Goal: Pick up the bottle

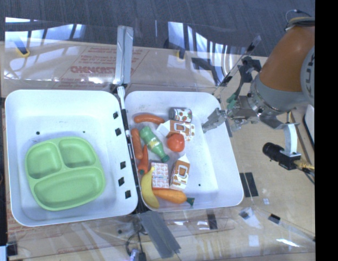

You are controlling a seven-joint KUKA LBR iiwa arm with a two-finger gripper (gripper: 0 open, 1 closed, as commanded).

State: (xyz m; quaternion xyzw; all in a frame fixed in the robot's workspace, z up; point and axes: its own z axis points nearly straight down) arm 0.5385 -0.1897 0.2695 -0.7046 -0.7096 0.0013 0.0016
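— Green bottle point(154, 143), can you spot it?
— Yes. You see it lying tilted in the right bin point(223, 167), left of the middle, with a carrot point(137, 143) just beside it at 9 o'clock and a red tomato point(176, 142) near it at 3 o'clock.
— And the gripper point(213, 119)?
— It sits over that bin's rim, at 2 o'clock from the bottle, well apart from it. You see nothing between its jaws. How far they gape, I cannot tell.
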